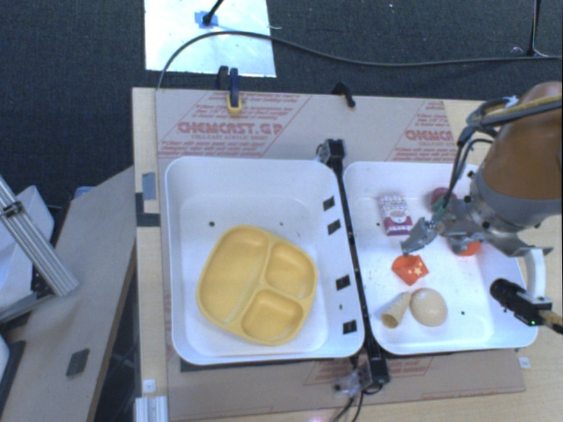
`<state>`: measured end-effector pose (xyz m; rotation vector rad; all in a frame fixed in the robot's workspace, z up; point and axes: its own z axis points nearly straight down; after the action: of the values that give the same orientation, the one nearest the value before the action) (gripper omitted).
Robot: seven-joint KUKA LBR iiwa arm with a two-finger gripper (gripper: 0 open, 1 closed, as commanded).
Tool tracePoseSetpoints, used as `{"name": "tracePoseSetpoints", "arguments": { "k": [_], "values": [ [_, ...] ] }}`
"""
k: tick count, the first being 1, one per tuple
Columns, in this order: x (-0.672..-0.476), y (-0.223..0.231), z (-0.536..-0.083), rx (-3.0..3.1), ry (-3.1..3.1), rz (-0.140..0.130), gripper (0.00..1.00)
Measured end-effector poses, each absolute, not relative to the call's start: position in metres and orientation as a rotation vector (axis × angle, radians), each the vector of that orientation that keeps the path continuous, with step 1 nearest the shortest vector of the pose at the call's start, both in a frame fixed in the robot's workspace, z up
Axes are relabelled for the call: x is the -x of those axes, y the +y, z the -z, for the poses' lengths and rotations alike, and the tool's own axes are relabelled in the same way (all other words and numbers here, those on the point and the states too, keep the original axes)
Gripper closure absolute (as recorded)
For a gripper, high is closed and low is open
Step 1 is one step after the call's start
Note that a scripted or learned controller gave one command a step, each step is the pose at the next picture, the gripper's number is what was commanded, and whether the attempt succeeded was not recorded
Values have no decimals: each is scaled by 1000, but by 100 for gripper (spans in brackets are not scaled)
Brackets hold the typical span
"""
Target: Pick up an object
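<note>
Yellow divided tray sits in left bin. Right bin holds the pickable stuff: cone left of beige ball, orange wedge above them, small red-white box above that. Gripper hovers just above-right of wedge, nothing visibly held; finger state cannot tell.

A yellow plastic tray with three compartments lies in the left white bin. In the right white bin, the grey gripper hangs just above a crumpled orange wrapper, near a tan rounded bread roll and a small red-and-white carton.
</note>
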<state>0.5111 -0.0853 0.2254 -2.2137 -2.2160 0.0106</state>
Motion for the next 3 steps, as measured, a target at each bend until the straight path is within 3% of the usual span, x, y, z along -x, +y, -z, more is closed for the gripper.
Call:
{"name": "tracePoseSetpoints", "arguments": {
  "k": [1, 3],
  "values": [
    [-514, -85, -231, 2218, -2225, 1, 0],
    [-531, -88, -122, 2218, -2221, -1, 0]
  ]
}}
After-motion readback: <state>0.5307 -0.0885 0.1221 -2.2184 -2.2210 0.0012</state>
